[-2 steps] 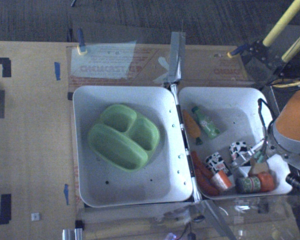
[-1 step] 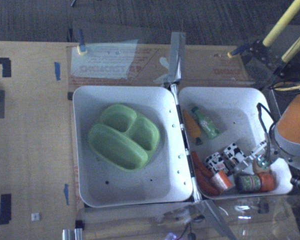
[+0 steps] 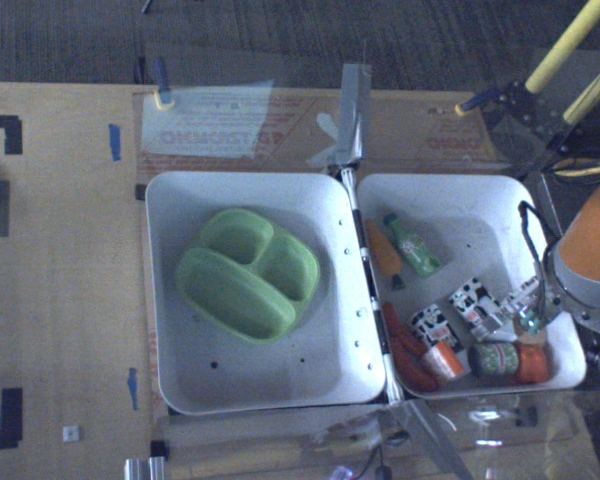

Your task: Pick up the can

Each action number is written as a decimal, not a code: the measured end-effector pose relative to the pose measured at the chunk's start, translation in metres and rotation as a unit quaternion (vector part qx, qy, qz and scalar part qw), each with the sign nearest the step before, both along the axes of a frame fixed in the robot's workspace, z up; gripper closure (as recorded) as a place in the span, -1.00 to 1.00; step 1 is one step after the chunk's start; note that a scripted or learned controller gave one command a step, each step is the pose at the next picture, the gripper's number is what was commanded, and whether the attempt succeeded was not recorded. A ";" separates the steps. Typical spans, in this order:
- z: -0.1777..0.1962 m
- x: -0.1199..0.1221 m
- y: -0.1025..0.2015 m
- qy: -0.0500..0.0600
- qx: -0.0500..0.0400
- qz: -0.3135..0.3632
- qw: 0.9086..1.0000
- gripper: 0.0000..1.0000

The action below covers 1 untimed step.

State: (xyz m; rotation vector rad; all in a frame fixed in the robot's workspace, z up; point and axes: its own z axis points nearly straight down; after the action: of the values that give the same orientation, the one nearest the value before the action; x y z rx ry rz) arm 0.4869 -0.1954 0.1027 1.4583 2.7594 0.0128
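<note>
- Camera view, the can (image 3: 508, 360) and the gripper (image 3: 525, 313): the can lies on its side in the near right corner of the right bin (image 3: 450, 193), close against the bin's near wall. The gripper sits just above and a little to the right of it in this view, near the bin's right wall. A small gap of white floor shows between the two, and nothing is between the fingers. How far apart the fingers stand I cannot tell; the metal parts blur together there.
- The arm (image 3: 590, 253): it comes in from the right edge, with its orange band over the bin's right rim and a black cable looping beside it.
- How the can looks: a short cylinder with a dark green label round its middle, pale marks on that label too small to read, and a red-orange end pointing right.
- Neighbours of the can: a small red and white cup (image 3: 443, 359) lies just left of it, almost touching. Two black and white cow-patterned blocks (image 3: 450, 316) lie just beyond it, toward the bin's middle. A red pepper-like piece (image 3: 402, 346) runs along the bin's left wall.
- Farther back in the right bin: a green bottle (image 3: 412, 245) and an orange carrot-like piece (image 3: 383, 247) lie side by side.
- The left bin (image 3: 180, 368): it holds a green divided plate (image 3: 246, 273), well apart from the can.
</note>
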 end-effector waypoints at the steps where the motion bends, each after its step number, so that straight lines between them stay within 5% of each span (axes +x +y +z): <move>1: 0.101 0.012 0.035 0.009 0.002 -0.075 0.997 1.00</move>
State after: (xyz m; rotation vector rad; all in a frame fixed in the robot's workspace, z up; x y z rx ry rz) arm 0.4990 -0.1604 0.2039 1.6707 2.6571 0.0015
